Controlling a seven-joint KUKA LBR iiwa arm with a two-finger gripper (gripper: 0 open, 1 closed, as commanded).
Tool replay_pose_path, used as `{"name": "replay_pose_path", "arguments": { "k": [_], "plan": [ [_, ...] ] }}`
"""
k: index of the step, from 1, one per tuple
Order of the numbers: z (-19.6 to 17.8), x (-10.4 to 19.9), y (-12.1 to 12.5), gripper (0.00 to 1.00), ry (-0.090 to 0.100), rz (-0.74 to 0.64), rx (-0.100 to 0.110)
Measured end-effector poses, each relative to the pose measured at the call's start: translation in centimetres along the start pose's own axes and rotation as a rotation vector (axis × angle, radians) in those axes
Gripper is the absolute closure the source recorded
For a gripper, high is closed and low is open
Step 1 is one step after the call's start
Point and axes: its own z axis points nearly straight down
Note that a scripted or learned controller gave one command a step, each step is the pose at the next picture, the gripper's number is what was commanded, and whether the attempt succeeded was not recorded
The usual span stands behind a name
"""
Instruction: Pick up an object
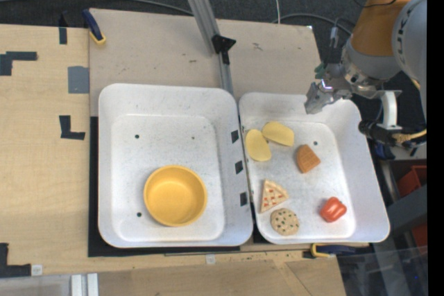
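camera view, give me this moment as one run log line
end effector: over right bin's far edge, holding nothing | right bin: six food items | left bin: yellow bowl | pick: not started

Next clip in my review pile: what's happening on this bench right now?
A KUKA arm reaches in from the right, its end effector hovering over the far edge of the right bin with nothing visibly held. That bin holds two yellow chips, an orange-brown piece, a pizza slice, a cookie and a red pepper, all untouched. The left bin holds a yellow bowl.
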Motion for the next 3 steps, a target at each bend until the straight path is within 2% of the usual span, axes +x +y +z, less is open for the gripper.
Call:
{"name": "replay_pose_path", "arguments": {
  "k": [1, 2, 3],
  "plan": [
    [-4.3, -0.2, 0.1, 1.0, 0.0, 0.001, 0.0],
    [-4.9, 5.3, -1.7, 1.0, 0.003, -0.004, 0.004],
    [-4.3, 9.4, -3.1, 1.0, 0.002, -0.002, 0.006]
  ]
}}
